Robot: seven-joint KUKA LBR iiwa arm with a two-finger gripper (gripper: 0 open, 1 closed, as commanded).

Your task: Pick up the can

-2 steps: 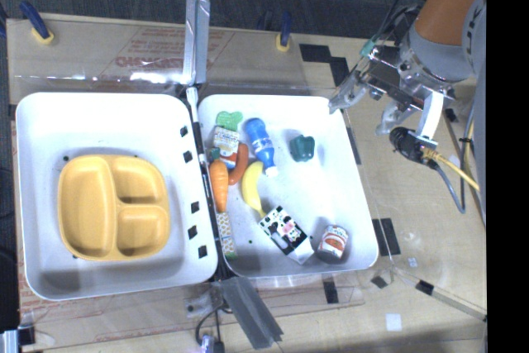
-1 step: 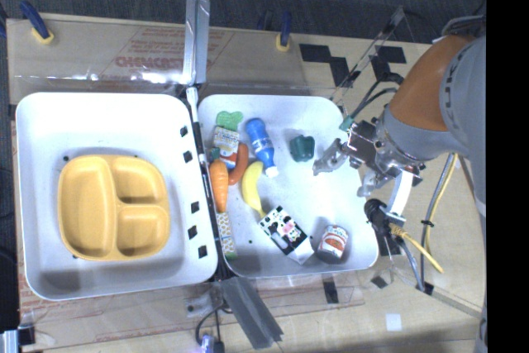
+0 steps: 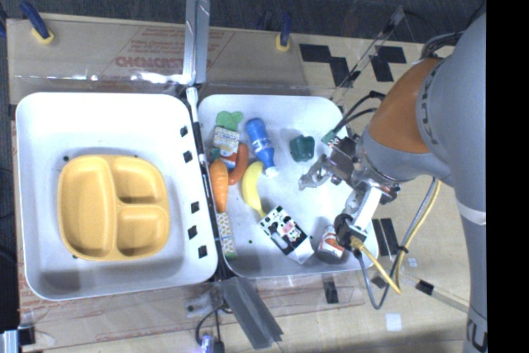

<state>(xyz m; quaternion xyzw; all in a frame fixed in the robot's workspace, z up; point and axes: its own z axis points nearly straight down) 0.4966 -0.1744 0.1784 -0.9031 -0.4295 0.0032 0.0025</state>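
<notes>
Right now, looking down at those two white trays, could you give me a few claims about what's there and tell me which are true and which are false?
1. The yellow divided plate lies in the left bin. True.
2. The blue bottle lies in the left bin. False: it lies in the right bin.
3. The banana lies beside the carrot. True.
4. The arm's pincer is over the yellow divided plate. False: it is over the right bin's right side.

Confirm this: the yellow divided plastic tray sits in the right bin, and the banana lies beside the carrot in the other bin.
Wrong bin. The camera view shows the yellow divided plastic tray in the left white bin; the yellow banana lies beside the orange carrot in the other bin.
</notes>
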